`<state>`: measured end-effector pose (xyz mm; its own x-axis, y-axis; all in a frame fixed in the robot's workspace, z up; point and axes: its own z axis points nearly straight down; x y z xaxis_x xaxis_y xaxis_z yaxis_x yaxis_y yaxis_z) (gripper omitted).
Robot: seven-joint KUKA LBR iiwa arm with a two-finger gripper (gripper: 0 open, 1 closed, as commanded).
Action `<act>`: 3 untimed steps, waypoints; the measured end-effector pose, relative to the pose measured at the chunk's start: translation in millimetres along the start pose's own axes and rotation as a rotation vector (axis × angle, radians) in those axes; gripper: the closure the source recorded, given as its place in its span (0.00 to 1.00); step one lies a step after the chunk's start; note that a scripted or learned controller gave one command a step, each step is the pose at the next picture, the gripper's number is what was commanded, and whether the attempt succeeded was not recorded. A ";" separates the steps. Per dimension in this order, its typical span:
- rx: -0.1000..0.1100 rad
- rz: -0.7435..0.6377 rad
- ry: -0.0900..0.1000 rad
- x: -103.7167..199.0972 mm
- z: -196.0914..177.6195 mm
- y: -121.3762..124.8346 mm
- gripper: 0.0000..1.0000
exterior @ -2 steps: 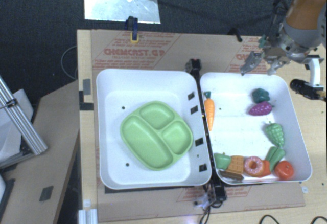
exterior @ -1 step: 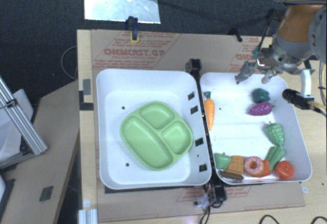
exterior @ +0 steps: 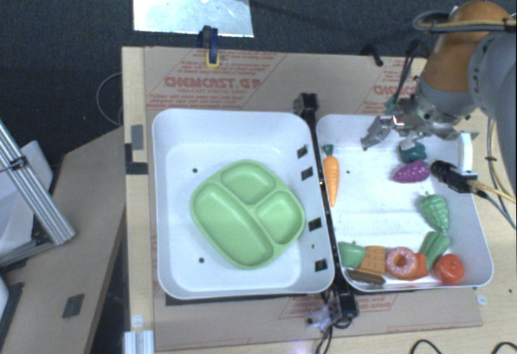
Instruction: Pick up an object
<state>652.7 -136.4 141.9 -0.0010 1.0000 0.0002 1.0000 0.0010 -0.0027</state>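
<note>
The right bin (exterior: 477,219) is bare across its middle, with toy food crowded along its near and right walls and a carrot (exterior: 330,173) against the left wall. The jaws (exterior: 386,132) hang spread over the far end, pinching nothing, with a teal toy (exterior: 413,153) and purple grapes (exterior: 411,173) just beside them.

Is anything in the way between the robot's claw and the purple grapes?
Nothing visible lies between them. The gripper hovers over the right bin, up and left of the purple grapes; the teal toy sits just above the grapes.
</note>
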 end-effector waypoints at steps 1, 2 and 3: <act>-0.002 -0.001 0.000 0.7 51.4 0.4 0.00; -0.008 -0.001 -0.001 0.6 37.5 2.1 1.00; -0.011 0.001 -0.002 -7.7 -23.9 4.6 1.00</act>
<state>657.4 -144.1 165.8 -0.0004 1.0000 -0.0017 1.0000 0.0004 0.0081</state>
